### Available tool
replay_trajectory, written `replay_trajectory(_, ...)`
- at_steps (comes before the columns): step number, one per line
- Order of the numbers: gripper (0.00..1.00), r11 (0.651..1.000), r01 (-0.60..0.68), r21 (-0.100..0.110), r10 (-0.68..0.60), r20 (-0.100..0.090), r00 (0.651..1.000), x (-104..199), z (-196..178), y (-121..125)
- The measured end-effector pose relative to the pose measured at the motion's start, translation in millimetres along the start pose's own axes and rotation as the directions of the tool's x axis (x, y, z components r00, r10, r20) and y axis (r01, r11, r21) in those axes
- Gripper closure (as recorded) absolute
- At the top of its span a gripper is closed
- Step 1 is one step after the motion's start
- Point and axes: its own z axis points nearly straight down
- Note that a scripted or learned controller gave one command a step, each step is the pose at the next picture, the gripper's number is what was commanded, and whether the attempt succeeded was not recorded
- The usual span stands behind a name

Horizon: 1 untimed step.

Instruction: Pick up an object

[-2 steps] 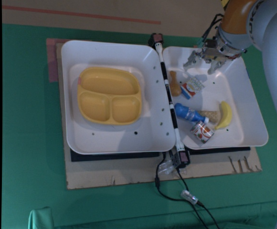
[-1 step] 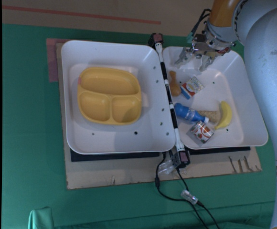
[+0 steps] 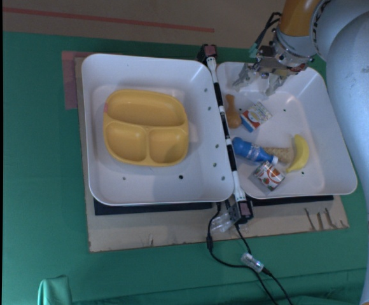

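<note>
Gripper [image 3: 257,81] up at the far end of the right bin [image 3: 329,122], fingers spread, nothing between them.

Just below it lie a tan, carrot-like piece [image 3: 233,112] and a small white carton with red and blue print [image 3: 256,116]. Nearer the front: a blue bottle [image 3: 250,150], a tan cone [image 3: 280,152], a yellow banana [image 3: 299,152] and a small printed can [image 3: 268,175]. A yellow divided plate [image 3: 145,127] sits in the left bin [image 3: 118,189].
</note>
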Motion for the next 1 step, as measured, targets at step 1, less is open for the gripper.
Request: replay_trajectory(1, 0.0, 1.0, -0.002, 0.001, 0.002, 0.002, 1.0, 1.0, 0.5, -0.2)
